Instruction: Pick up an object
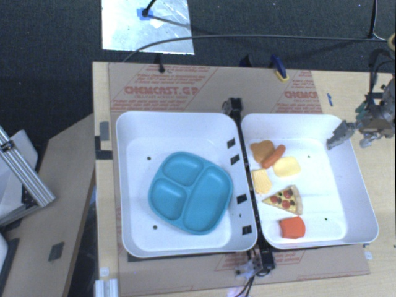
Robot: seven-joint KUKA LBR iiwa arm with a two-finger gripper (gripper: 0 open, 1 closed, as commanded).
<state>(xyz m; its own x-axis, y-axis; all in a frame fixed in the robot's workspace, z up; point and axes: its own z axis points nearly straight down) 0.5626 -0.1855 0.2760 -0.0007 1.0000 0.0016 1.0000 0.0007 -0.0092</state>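
Several toy foods lie in the left half of the right bin (362, 197): a brown piece (261, 148), an orange sausage (274, 156), a yellow lump (287, 166), a pale yellow square (262, 181), a pizza slice (284, 198) and a red-orange block (292, 228). My gripper (352, 137) hangs over that bin's upper right rim, well to the right of the food. Its two grey fingers stand open with nothing between them.
A blue divided tray (190, 192) lies in the left bin (133, 166). A black divider with clips (242, 166) runs between the bins. A cable (260, 37) crosses the dark floor behind the bench, near a shiny sheet (147, 17).
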